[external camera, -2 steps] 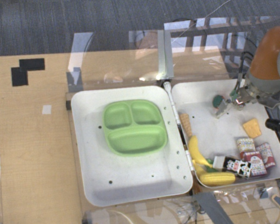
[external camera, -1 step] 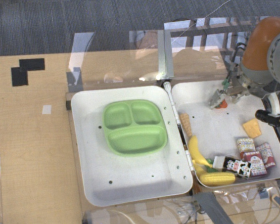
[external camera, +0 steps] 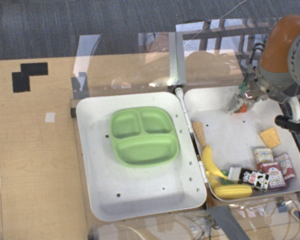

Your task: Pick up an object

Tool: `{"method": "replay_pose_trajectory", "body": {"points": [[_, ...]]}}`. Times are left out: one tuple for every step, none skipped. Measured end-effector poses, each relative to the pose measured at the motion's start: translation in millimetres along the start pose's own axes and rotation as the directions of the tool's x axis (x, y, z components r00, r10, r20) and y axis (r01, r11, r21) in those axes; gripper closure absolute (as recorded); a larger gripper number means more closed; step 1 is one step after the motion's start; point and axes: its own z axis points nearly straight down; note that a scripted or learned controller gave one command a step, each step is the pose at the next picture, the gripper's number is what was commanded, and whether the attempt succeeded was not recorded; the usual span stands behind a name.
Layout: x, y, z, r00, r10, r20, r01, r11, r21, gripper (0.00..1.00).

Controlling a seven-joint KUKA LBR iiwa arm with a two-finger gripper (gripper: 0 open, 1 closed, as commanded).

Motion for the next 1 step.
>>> {"method": "replay_pose_trajectory", "body": {"points": [[46.6, -27.5, -101.5, 0.981, -0.196, -0.003, 0.196, 0.981, 0.004, 1.0]]}}
